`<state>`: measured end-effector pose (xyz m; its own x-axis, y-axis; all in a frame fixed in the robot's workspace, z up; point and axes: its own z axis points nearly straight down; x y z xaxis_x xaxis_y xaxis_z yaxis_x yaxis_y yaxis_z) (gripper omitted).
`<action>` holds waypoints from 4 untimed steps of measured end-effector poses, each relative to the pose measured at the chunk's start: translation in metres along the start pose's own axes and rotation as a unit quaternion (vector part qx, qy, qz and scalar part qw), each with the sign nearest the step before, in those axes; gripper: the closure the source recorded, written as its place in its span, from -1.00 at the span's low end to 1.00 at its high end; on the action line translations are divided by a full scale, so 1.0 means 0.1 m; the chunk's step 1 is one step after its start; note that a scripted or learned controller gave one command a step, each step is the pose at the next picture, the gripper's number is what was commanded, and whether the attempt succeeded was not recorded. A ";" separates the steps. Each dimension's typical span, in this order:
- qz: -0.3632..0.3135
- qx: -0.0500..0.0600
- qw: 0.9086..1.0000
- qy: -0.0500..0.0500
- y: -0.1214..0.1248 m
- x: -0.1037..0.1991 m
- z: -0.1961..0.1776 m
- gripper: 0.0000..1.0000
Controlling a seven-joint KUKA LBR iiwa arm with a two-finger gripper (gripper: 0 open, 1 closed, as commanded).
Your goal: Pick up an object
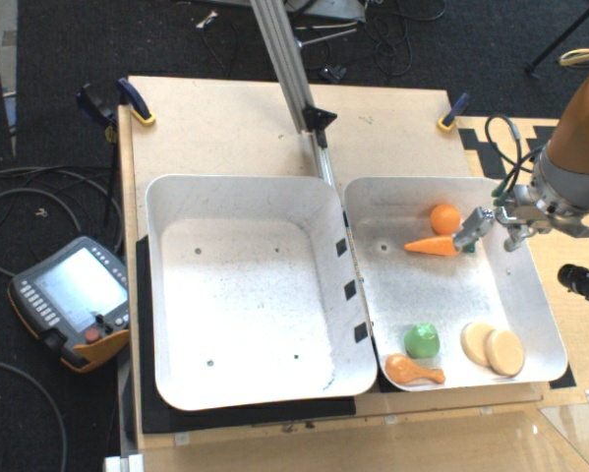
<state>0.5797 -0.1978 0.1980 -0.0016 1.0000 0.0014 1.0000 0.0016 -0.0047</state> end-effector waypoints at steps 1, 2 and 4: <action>-0.001 -0.002 1.000 -0.001 0.01 0.00 -0.02 -1.00; 0.001 0.000 1.000 0.000 -0.07 0.09 0.50 -1.00; 0.001 -0.003 1.000 -0.001 -0.06 0.09 0.90 1.00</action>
